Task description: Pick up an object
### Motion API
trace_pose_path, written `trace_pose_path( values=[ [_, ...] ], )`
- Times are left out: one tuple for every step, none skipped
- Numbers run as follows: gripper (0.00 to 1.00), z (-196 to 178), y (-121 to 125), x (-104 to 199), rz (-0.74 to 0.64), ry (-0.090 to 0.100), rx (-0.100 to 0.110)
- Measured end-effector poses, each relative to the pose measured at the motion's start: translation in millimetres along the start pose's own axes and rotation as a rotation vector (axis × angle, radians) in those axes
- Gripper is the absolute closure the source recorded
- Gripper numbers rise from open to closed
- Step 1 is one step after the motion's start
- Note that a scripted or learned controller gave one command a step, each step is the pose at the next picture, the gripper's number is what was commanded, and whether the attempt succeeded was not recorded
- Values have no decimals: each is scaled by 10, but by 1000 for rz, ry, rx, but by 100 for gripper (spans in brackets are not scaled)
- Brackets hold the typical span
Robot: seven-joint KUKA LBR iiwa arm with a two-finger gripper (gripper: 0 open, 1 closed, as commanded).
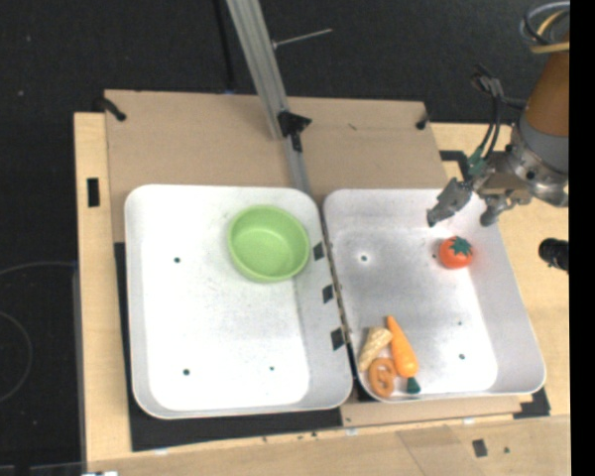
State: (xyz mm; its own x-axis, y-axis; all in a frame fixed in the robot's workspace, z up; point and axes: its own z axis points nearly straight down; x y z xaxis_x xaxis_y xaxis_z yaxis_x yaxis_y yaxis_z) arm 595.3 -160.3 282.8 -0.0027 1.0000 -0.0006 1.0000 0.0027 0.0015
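Note:
My gripper (468,209) hangs over the upper right part of the right bin (496,365), fingers spread open with nothing between them. A small red tomato (455,252) lies in that bin just below the fingertips, apart from them. Near the bin's front left corner lie an orange carrot (402,346), a beige piece (374,344) and a round orange pretzel-like piece (382,376), bunched together. A green bowl (269,244) sits upright in the upper right of the left bin (178,365).
A grey metal post (263,62) slants from the top of the view down to the divide between the bins. Brown board (367,147) lies behind the bins. The arm's orange band (547,97) is at the right edge.

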Motion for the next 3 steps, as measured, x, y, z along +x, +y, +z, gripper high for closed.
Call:
trace_pose_path(
  values=[
    [0, 0, 0, 1, 0, 0, 0],
    [0, 423, 12, -9, 3, -1, 4],
    [0, 1055, 21, -31, 4, -1, 7]
  ],
)
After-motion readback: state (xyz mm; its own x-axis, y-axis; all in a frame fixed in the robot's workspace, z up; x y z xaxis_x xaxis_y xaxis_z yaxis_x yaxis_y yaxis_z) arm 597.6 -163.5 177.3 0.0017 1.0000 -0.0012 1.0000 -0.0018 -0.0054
